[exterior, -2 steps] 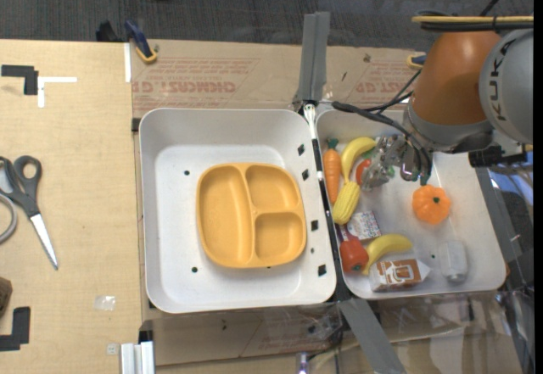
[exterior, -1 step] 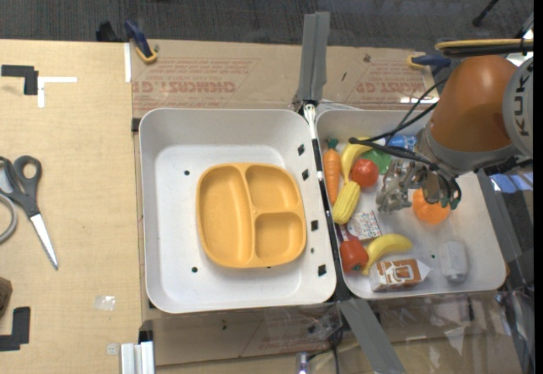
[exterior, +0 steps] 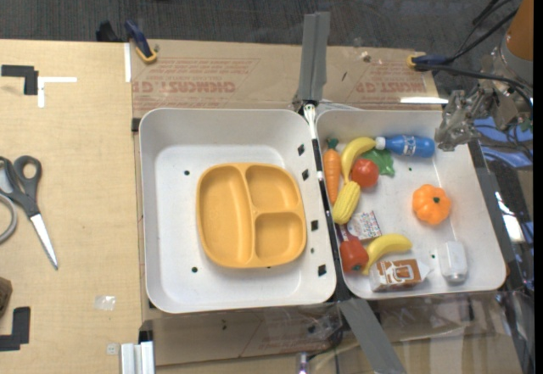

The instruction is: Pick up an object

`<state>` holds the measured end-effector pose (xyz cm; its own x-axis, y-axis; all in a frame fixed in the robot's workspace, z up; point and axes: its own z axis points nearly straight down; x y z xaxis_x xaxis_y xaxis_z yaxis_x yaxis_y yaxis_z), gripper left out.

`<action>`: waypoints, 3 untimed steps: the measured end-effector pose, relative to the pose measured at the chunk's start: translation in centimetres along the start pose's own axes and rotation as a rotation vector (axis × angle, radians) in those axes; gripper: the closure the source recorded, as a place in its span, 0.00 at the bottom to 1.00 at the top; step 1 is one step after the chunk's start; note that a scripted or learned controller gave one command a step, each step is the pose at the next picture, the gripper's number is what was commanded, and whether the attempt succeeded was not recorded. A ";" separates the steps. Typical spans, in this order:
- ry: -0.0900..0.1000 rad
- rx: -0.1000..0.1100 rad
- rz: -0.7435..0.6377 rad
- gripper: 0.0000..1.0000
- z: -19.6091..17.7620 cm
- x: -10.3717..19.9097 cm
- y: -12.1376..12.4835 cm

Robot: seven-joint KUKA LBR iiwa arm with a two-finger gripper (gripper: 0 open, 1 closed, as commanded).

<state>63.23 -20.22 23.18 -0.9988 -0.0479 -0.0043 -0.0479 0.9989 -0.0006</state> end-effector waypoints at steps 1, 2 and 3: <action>-0.001 0.000 -0.167 1.00 13.8 4.3 -1.3; -0.002 0.000 -0.167 0.00 13.8 4.3 -1.3; -0.011 0.004 -0.277 0.00 13.5 10.7 -1.3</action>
